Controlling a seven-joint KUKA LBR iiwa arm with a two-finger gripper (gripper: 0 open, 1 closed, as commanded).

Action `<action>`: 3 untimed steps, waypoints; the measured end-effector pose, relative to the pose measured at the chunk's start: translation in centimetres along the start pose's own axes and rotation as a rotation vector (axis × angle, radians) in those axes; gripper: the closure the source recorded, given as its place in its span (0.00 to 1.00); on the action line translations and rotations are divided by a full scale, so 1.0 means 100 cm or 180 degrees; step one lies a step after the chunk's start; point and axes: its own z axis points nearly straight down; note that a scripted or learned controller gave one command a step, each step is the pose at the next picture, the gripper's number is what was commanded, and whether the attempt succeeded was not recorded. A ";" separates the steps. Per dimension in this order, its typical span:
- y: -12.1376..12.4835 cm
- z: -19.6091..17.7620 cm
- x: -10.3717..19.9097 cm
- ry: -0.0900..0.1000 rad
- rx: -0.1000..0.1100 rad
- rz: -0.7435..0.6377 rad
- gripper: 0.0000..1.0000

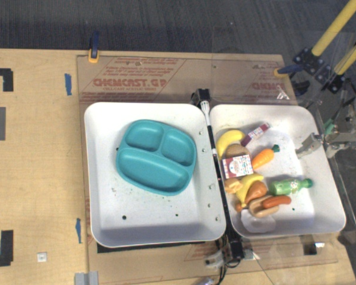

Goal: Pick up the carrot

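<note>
The carrot point(263, 158) is orange with a small green top pointing up and right. It lies flat near the middle of the right bin point(296, 120), just right of a yellow banana point(229, 140) and a small red-and-white packet point(238, 167). My gripper point(313, 143) hovers at the bin's right side, to the right of the carrot and slightly farther back, apart from it. Nothing shows in the gripper.
The right bin also holds a green bottle point(289, 186), a hot dog point(270, 204), another banana piece point(244, 186) and a small dark-capped bottle point(258, 132). A teal divided plate point(156, 156) sits in the left bin point(107, 206). Yellow-handled clamps point(320, 55) stand at the back right.
</note>
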 end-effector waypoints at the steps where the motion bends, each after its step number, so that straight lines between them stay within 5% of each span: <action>1: 0.023 0.099 0.062 -0.0014 -0.0031 0.0259 0.00; 2: 0.117 0.107 0.101 -0.0033 0.0081 0.0045 0.00; 3: 0.115 0.098 0.100 -0.0047 0.0111 0.0024 1.00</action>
